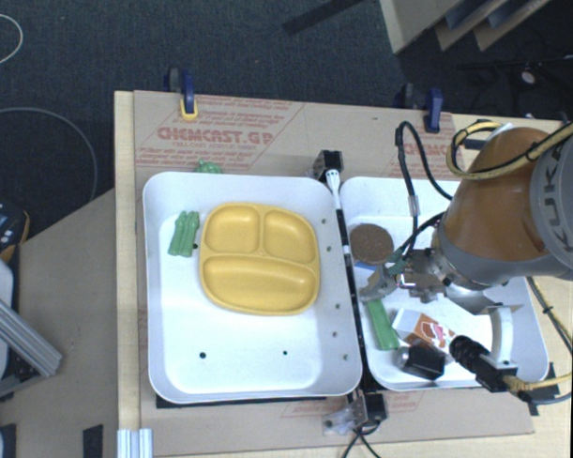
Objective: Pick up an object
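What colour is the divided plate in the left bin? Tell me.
The divided plate is plain yellow, as the camera view shows, lying in the left bin.

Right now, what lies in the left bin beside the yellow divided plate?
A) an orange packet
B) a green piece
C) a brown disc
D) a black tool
B: a green piece lies just left of the yellow plate in the left bin.
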`<state>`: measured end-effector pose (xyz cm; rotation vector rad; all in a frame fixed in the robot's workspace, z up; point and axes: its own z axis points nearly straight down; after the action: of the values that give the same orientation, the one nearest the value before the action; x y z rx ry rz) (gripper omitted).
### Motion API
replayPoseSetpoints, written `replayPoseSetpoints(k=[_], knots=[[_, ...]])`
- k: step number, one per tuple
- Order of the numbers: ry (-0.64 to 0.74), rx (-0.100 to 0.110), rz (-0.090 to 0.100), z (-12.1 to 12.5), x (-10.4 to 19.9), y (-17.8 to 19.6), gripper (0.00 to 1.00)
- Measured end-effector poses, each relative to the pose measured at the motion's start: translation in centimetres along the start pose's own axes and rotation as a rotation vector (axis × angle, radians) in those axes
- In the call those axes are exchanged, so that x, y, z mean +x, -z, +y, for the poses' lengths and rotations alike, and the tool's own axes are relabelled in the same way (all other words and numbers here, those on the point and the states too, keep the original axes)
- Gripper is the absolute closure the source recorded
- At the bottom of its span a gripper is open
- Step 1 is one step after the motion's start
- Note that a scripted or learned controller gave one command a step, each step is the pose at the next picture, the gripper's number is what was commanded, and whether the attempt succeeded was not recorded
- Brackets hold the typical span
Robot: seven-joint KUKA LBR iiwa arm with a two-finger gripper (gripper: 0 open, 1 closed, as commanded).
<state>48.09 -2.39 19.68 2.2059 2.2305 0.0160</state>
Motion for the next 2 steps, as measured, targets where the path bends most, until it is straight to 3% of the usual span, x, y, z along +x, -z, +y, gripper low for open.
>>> replayPoseSetpoints(k=[1, 2], knots=[[-0.012, 0.007, -0.005, -0.10, -0.64, 0.43, 1.00], [-0.012, 0.005, -0.006, -0.03, -0.63, 1.42, 1.00]])
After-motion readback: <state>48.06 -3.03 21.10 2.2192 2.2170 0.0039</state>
